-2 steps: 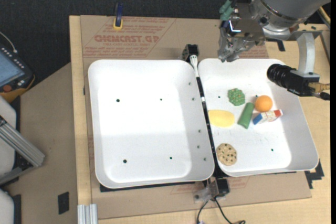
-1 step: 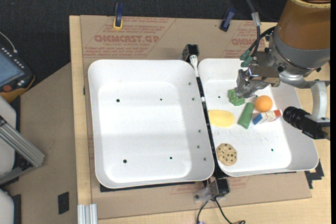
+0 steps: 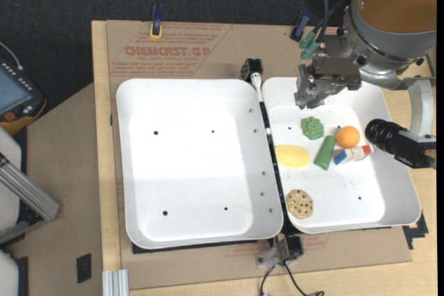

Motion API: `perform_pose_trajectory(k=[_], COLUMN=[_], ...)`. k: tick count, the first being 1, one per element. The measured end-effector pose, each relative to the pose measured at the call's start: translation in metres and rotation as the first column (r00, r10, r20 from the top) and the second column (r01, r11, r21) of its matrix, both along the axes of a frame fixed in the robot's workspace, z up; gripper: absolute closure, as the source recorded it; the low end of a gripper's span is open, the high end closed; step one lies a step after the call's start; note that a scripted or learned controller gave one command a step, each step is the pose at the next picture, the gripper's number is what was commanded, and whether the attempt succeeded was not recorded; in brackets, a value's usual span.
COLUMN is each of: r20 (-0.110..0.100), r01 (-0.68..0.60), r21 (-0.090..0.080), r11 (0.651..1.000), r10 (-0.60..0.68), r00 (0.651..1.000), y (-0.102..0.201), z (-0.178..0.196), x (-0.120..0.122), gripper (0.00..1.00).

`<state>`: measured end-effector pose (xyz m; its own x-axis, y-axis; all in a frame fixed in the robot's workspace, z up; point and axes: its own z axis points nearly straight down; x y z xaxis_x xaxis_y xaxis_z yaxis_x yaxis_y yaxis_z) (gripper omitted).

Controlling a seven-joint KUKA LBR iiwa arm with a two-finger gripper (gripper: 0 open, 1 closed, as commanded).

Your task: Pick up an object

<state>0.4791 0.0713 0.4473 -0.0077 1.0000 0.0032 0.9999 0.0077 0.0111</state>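
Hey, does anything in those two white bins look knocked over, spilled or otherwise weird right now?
Nothing stands out. The green bumpy piece, yellow piece, green stick, orange ball and cookie lie loose in the right bin, nothing spilled over its rim. The gripper hangs above them.

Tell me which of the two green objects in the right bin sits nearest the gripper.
The bumpy round green piece, directly below the gripper. The other, a smooth green stick, lies farther down beside the orange ball.
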Motion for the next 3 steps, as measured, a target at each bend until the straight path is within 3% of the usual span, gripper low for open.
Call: perform_pose_trajectory(k=[1, 2, 3], r20=[-0.017, -0.019, -0.004], r01=[0.006, 0.015, 0.0], r21=[-0.004, -0.004, 0.0], r11=[1.0, 1.0, 1.0], r10=[-0.006, -0.015, 0.0], r00=[1.0, 1.0, 1.0], y=[0.015, -0.067, 0.0], z=[-0.041, -0.098, -0.04], x=[0.019, 0.006, 0.0], gripper=[1.0, 1.0, 1.0])
